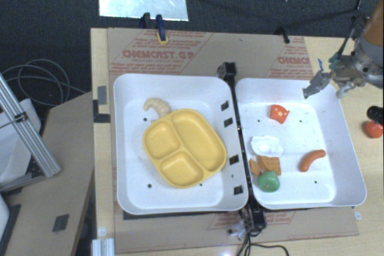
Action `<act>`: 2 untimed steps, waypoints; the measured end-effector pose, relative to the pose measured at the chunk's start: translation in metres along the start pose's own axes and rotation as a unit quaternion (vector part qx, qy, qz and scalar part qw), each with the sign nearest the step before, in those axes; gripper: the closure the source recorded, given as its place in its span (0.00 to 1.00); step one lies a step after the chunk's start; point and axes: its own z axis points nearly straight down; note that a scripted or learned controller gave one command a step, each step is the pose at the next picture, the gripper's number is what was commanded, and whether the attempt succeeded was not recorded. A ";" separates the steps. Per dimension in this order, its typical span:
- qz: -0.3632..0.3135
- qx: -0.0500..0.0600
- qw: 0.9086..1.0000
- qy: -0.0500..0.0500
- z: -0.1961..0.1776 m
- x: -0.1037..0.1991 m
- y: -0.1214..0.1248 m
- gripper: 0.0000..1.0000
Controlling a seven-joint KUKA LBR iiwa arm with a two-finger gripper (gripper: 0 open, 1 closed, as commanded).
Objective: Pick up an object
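Arm poised at the upper right corner of the right bin, pincer empty.

The arm (369,48) enters from the right edge, its orange band just showing at the border, and its wrist slants down and left so that the pincer (329,86) hangs over the far right rim of the right bin (345,129); its two fingers stand apart, with nothing between them. Inside that bin lie a red piece (279,113) near the top, a white piece (266,144) in the middle, a cracker (266,164) and a green ball (268,181) toward the front, and an orange sausage (312,159) to the right. The left bin (129,129) holds a yellow divided plate (183,147) with a pale curved piece (158,106) just beside its far edge.
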 end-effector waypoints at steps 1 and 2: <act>0.001 0.003 1.000 0.001 0.176 0.003 -0.031 0.00; 0.003 0.005 1.000 0.001 0.170 0.002 -0.129 0.00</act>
